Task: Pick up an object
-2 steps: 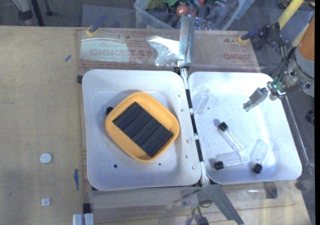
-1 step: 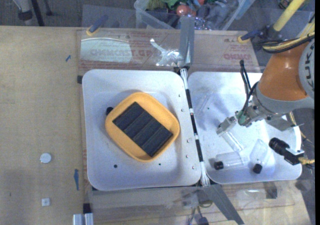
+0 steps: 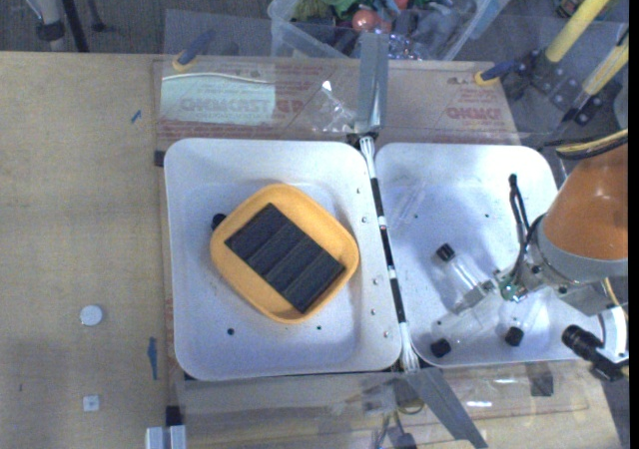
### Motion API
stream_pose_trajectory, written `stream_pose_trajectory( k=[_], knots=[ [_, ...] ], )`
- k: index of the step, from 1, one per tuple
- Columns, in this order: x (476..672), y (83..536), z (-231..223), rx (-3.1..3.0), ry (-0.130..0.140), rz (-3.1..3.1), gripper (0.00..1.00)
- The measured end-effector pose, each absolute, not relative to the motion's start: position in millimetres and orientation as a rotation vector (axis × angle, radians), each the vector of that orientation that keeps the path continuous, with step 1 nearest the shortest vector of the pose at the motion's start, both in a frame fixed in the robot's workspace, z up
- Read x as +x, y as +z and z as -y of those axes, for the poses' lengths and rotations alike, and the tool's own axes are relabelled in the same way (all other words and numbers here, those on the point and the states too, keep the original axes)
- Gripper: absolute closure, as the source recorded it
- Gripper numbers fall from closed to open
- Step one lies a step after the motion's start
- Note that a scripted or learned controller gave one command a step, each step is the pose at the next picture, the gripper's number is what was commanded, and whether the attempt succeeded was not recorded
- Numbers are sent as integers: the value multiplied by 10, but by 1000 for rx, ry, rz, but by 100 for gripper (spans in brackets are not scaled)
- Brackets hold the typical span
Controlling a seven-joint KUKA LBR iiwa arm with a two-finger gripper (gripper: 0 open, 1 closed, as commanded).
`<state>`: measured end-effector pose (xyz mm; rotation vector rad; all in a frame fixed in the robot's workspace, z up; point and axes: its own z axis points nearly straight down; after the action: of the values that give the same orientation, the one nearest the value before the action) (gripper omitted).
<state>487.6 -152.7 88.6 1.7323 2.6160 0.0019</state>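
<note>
Candidate object: a clear tube-like item with black caps [image 3: 457, 272] is lying in the right bin [image 3: 469, 163], lower middle of that bin. Its long axis is running diagonally, from upper left toward lower right. A second clear item with black ends [image 3: 469, 329] is lying just below it, near the bin's lower edge; outlines are faint against the white floor, so exact shapes are uncertain.

The gripper [image 3: 511, 287] is sitting at the right side of the frame, low over the right bin, with the orange band of the arm [image 3: 594, 213] above it. The clear pieces are lying immediately to the left of the fingers and below them, close by. Whether the fingers are spread or closed cannot be told from this angle, and nothing is visibly sitting between them.

Judgement: the coming grasp is depending on closing across the tube's short axis, so wrist alignment to that diagonal matters.

Left bin [image 3: 190, 237] is holding one large yellow object with a dark ribbed panel [image 3: 285, 252], lying tilted, well apart from the arm. Both bins are resting on the bench [image 3: 70, 188].
</note>
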Motion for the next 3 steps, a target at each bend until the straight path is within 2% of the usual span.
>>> stream_pose_trajectory(
  k=[1, 2, 3],
  knots=[
    [5423, 1533, 1029, 2149, 0, -2291, 0],
    [4954, 879, 1271, 2124, 7, -2309, 0],
    [5115, 2300, 861, 1953, 2, -2457, 0]
  ],
)
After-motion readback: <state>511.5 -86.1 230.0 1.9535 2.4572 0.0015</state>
